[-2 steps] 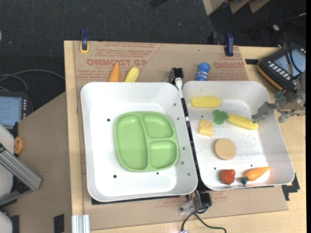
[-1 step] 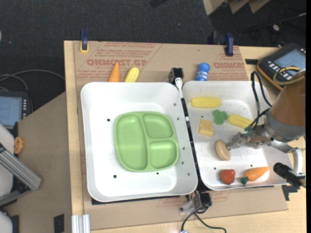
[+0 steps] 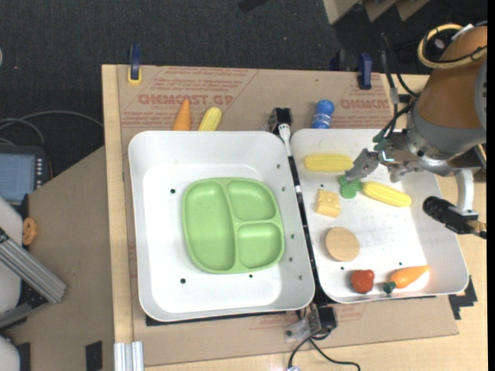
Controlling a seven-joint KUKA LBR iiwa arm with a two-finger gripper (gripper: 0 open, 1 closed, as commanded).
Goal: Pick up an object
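Observation:
The right bin (image 3: 433, 242) holds a yellow corn cob (image 3: 328, 161), a small green piece (image 3: 349, 188), a yellow banana-like piece (image 3: 387, 195), a cheese wedge (image 3: 328, 203), a tan round disc (image 3: 341, 244), a red tomato (image 3: 361, 280) and an orange carrot (image 3: 408, 276). My gripper (image 3: 378, 171) hangs over the bin's upper middle, between the corn cob and the banana-like piece. Its two fingers are spread open with nothing between them. One fingertip sits just above the green piece.
The left bin (image 3: 155, 207) carries a green divided plate (image 3: 232, 224). On the board behind the bins lie an orange carrot (image 3: 181, 116), a yellow piece (image 3: 209, 118), a black object (image 3: 280, 118) and a blue bottle (image 3: 323, 114). The arm's body (image 3: 452, 91) looms at right.

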